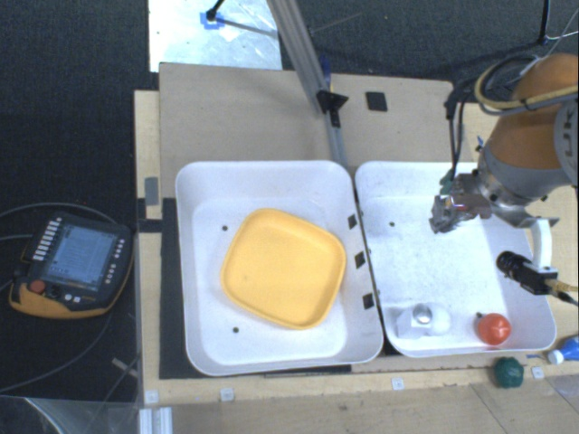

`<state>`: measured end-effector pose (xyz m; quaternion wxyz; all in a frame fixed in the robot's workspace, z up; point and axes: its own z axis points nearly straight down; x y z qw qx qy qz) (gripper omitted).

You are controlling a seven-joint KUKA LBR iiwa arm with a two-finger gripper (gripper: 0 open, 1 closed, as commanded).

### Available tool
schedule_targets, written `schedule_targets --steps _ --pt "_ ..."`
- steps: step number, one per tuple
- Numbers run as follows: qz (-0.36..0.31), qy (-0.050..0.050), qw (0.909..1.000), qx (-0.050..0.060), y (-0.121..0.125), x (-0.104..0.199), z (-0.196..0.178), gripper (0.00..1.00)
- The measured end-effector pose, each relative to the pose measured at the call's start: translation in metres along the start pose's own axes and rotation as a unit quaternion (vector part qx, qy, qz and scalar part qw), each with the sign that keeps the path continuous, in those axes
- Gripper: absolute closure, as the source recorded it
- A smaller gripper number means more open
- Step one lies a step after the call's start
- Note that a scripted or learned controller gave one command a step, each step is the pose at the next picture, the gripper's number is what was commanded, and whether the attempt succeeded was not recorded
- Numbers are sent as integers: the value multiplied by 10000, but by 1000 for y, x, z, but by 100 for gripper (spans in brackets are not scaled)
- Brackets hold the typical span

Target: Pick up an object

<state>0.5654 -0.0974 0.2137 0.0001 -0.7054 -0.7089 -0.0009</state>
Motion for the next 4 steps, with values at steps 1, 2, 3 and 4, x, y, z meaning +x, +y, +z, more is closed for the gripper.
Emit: schedule_targets --steps 1,2,3,4 --pt "3 -1 10000 2 17 42 4 100" --pt "7 -1 10000 2 36 83 7 100" --pt "4 -1 10000 -2 66 128 -2 100" --pt "3 0 10000 -2 76 171 -11 100"
